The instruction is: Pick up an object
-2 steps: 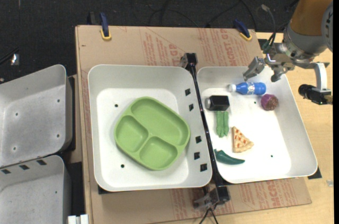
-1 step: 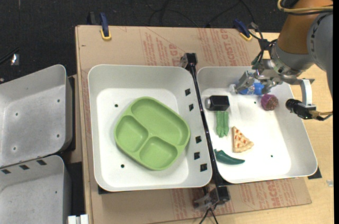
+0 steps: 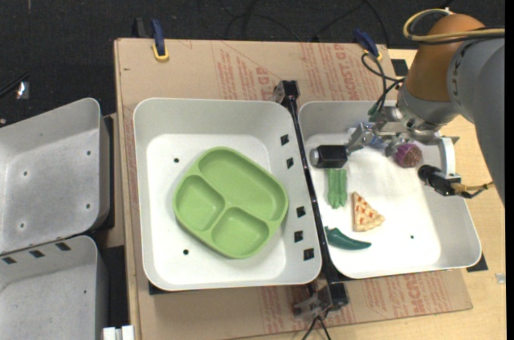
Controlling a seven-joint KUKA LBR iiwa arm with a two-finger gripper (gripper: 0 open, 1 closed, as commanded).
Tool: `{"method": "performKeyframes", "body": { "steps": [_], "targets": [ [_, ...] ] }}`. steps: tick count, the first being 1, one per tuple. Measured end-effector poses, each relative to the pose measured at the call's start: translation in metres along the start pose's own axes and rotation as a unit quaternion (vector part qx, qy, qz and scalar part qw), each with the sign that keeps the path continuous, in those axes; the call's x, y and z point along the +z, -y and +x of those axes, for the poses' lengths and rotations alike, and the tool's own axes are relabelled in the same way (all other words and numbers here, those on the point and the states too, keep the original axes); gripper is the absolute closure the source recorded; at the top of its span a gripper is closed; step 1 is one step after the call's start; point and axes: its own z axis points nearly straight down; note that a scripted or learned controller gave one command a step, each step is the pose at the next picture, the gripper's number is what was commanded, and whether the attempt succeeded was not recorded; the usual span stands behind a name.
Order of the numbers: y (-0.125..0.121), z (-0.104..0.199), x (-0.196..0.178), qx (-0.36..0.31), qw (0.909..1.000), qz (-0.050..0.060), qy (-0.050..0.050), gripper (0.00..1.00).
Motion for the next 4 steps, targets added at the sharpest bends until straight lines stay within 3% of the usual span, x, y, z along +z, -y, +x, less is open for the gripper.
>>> {"method": "performKeyframes", "body": {
  "steps": [1,4],
  "targets": [
    [-0.002,0.000,-0.014,0.000,1.0000,-0.003,0.001,1.00],
    [-0.003,-0.015,-0.187,-0.001,1.0000,-0.005,0.001,1.00]
  ]
}}
